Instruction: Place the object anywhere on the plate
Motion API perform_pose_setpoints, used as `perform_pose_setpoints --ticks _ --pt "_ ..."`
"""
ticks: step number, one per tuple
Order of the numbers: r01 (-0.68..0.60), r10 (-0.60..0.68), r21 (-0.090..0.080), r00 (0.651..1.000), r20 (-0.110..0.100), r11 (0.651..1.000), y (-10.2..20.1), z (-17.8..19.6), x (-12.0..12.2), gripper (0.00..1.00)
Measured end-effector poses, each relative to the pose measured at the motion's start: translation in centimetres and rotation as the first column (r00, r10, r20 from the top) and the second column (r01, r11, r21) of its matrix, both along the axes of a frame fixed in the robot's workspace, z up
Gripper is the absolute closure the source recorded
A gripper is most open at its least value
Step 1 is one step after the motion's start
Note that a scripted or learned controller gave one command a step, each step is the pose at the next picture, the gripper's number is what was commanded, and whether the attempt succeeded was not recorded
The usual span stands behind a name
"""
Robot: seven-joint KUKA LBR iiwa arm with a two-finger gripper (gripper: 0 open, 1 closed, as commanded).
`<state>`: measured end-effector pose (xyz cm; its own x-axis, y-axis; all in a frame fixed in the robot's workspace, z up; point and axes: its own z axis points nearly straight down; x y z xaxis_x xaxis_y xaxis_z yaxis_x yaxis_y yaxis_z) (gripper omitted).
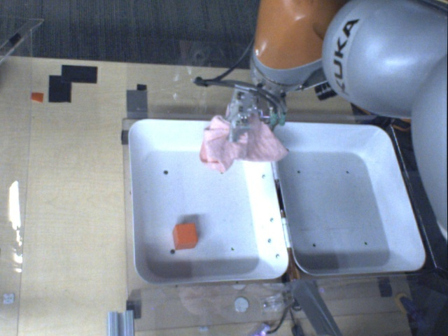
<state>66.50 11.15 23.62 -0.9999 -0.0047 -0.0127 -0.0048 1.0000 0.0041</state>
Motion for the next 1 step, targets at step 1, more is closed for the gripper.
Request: perform_pose_setpoints --ticks 1 --pt "0.000 0.000 0.000 1.000 0.001 1.000 -0.02 0.05 0.02 0.00"
